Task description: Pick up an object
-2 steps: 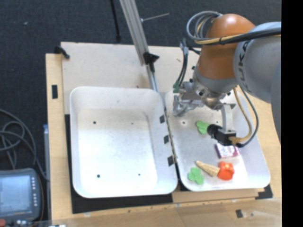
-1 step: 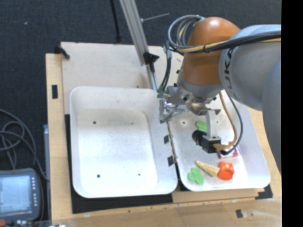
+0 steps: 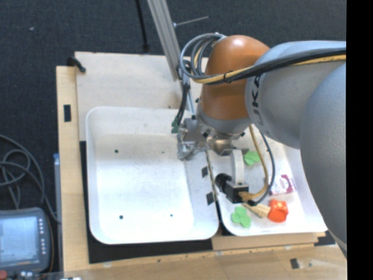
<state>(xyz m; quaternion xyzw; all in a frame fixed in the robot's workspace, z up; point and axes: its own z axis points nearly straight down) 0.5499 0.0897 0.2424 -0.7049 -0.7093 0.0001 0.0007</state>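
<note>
Near the right bin (image 3: 294,223) rim, green toy (image 3: 240,216), orange toy (image 3: 278,210)

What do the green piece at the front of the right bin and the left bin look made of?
Green piece: likely plastic or foam, matte, flat uniform colour. Left bin: probably smooth white plastic, judging by rounded moulded corners and rim.

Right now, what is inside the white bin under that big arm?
Visible in the bin: a front green piece, a rear green piece, an orange-red piece, a pink-and-white packet. The arm covers the rest, so anything there is hidden.
</note>
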